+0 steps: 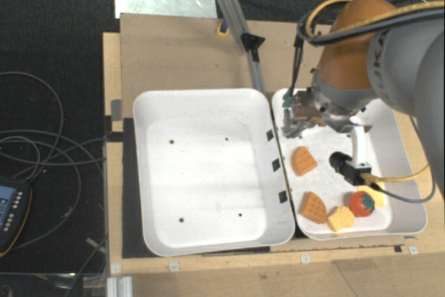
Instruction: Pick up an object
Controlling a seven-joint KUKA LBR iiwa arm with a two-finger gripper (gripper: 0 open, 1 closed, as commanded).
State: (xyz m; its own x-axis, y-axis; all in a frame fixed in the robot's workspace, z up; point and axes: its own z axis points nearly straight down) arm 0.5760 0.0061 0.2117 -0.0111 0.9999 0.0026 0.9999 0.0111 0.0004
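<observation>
Nearest the gripper (297, 123), an orange waffle-like piece (304, 161) lies flat in the right bin (410, 219), rounded on top, with a ridged face. It sits just at six o'clock of the tool, apart from it. A second orange wedge (313, 207) of the same ridged texture lies further toward six o'clock, near the bin's front wall. Just at three o'clock of that wedge is a pale yellow block (341, 219), and touching it at about two o'clock a red, strawberry-like toy (361, 204) with a green top, backed by a small yellow piece (376, 199).

Whether the gripper is spread or closed cannot be told; nothing is seen held in it. It hangs over the right bin's far left corner, close to the wall shared with the left bin (149, 219). A black cylindrical part with a white bracket (351, 163) hangs off the wrist, over the bin's middle.

Both bins are smooth white plastic with rounded corners. The left bin's floor is bare, offering wide room; black clips (276, 164) join the two rims.
</observation>
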